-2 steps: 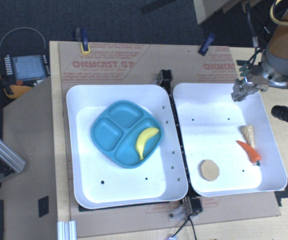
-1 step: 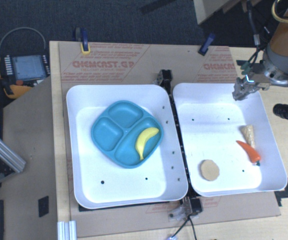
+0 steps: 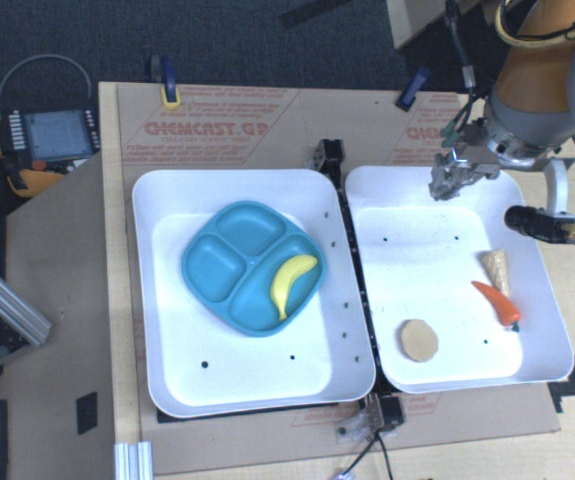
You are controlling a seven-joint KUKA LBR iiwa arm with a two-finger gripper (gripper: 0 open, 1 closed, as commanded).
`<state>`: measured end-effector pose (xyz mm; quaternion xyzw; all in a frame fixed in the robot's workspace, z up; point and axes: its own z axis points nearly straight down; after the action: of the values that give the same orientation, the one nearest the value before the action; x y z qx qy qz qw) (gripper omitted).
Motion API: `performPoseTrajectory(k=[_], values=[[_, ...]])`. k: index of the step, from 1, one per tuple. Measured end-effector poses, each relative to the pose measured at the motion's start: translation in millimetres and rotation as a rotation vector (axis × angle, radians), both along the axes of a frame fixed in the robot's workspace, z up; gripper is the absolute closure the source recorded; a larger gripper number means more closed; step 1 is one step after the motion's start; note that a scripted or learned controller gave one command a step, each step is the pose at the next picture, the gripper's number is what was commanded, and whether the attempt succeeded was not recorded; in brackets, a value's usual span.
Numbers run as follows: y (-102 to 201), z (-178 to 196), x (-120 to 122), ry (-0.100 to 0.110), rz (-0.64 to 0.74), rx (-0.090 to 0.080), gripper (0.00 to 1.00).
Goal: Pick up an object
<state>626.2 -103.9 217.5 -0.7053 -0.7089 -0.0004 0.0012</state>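
In the right bin (image 3: 447, 243), near its far edge, the end effector (image 3: 454, 183) is hovering; I cannot tell its state, and nothing is showing in it. The objects are lying well apart from it, by the near right side: a carrot (image 3: 498, 303), touching a beige wedge (image 3: 496, 268), and a round cookie (image 3: 418, 341). The carrot is probably light, stiff and smooth, so gripping across its thick middle seems safest. In the left bin (image 3: 167, 298), a banana (image 3: 291, 279) is resting on a blue divided plate (image 3: 229, 266).
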Motion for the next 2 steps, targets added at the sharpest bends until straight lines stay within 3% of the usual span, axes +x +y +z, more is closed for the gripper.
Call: performPoseTrajectory(k=[2], values=[[107, 1, -13, 0.002, 0.001, 0.000, 1.00]])
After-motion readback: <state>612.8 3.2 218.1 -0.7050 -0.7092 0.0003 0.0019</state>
